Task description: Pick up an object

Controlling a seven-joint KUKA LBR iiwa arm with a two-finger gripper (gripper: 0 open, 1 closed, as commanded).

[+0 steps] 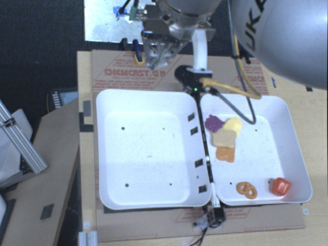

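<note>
Objects for picking lie in the right bin: a purple lumpy piece, a pale yellow rounded piece, a tan square slab touching an orange-brown piece, a small twisted pretzel, and a glossy red pepper-like piece near the front corner. The left bin is smooth white plastic with rounded corners. Both sit on a cardboard sheet printed "CHEMCAST" in red, on the counter. The metal hand hangs beyond the left bin's far rim; whether it is spread, I cannot tell. Black letters "UKA" show on the grey arm.
</note>
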